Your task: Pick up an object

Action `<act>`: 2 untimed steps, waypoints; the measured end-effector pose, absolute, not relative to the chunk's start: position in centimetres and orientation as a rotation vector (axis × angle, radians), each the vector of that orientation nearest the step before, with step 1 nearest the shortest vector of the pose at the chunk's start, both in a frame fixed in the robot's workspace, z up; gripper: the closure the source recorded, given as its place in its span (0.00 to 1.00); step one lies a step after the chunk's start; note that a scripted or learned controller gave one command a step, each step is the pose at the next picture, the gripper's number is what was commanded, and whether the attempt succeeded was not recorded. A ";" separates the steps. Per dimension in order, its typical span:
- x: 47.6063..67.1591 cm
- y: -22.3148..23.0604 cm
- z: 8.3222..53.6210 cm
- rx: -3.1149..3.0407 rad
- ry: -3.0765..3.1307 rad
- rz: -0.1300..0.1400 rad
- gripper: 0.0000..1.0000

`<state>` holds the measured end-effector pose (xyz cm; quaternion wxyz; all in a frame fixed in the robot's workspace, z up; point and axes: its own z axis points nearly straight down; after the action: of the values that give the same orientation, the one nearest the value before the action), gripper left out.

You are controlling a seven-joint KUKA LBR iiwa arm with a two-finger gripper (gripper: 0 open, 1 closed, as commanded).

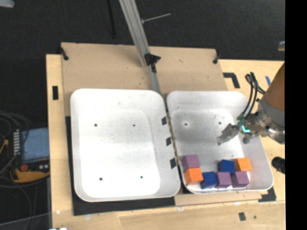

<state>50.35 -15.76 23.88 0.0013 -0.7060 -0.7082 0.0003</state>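
Tool (229, 134) hangs over the right bin (201, 102), above bare floor, nothing in it; can't tell how wide it's set. Blocks all sit in that bin's near end: purple (191, 161) on orange (194, 175), then blue (209, 178), purple (224, 178), purple (240, 178), blue (226, 166), orange (243, 164). They're packed tight. I'd go for the purple/orange pair at the cluster's left edge, freest sides, straight drop, clear of the bin wall.

Even light, soft focus, lo-res

Arm (274, 99) low, claw (231, 134) leftward
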 end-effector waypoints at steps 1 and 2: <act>50.4 -15.8 24.0 -2.222 -2.223 -0.002 0.00; 50.9 -15.4 19.5 -2.223 -2.216 0.005 0.00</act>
<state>50.90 -15.41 19.54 0.0012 -0.7082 -0.7060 0.0015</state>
